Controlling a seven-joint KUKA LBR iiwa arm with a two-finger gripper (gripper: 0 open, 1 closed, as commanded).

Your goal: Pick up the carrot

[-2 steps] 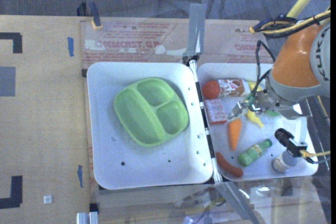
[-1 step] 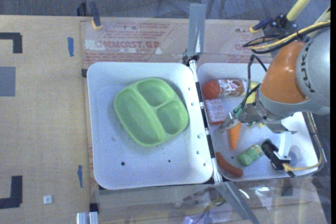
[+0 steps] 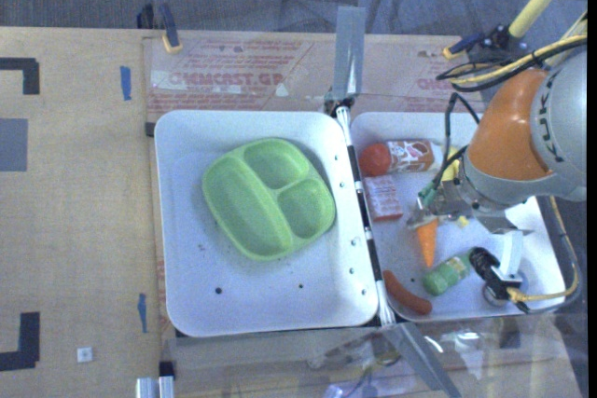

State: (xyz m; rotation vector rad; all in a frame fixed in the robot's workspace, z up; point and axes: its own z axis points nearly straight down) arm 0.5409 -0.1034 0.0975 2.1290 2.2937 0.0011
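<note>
**Gripper low over the carrot in the right bin**

The arm's orange band (image 3: pixel 508 137) sits nearest the lens, hiding the gripper (image 3: pixel 438 208); whether the claw is apart or together, I cannot tell. Just below it the carrot (image 3: pixel 426 243) lies mid-bin, tip toward the right bin's (image 3: pixel 550 284) front edge. The green plate (image 3: pixel 269 197) rests centred in the left bin (image 3: pixel 187 294).

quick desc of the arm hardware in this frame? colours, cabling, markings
Grey KUKA iiwa arm with rounded links and a glossy orange band above the wrist. Dark lettering runs along the grey shell at the frame edge. Yellow and black cables loop over it. The gripper end looks dark metallic, details blurred.
</note>
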